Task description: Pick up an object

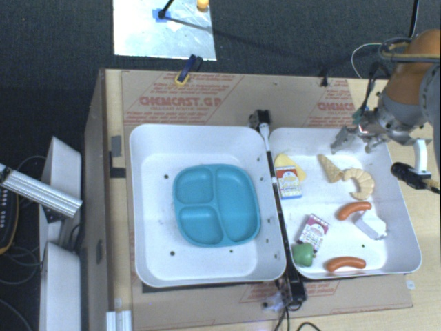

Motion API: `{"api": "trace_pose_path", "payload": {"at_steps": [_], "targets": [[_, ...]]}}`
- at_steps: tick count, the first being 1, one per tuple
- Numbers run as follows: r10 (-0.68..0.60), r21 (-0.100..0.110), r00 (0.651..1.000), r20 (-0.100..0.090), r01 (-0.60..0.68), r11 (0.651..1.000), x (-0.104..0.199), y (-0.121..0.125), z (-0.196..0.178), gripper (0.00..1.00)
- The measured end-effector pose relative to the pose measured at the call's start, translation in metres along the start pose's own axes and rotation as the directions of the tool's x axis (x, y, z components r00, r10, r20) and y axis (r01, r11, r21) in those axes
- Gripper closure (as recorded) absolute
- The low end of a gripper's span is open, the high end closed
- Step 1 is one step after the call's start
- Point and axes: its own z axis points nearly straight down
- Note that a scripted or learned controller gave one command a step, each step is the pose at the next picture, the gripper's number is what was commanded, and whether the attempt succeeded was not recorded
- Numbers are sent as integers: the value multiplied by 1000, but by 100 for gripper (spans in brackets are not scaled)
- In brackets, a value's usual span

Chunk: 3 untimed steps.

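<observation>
Grey gripper (356, 139) spread wide, holding nothing — croissant (360, 181), cheese wedge (331, 168) just below.

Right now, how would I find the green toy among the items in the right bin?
Start at the right bin, the one crowded with toy food, and go to its near left corner by the divider. The green toy sits there, just below a small printed carton. It is the one green, rounded item; its neighbours are orange sausages and tan pastries.
</observation>
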Motion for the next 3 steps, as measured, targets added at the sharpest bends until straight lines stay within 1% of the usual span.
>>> {"api": "trace_pose_path", "payload": {"at_steps": [1,2,3], "targets": [[0,5,1000,-3,1,1000,36,-17,48,0],[2,1,1000,0,-2,1000,-9,-4,7,0],[0,1,1000,-6,0,1000,15,-64,37,0]]}}
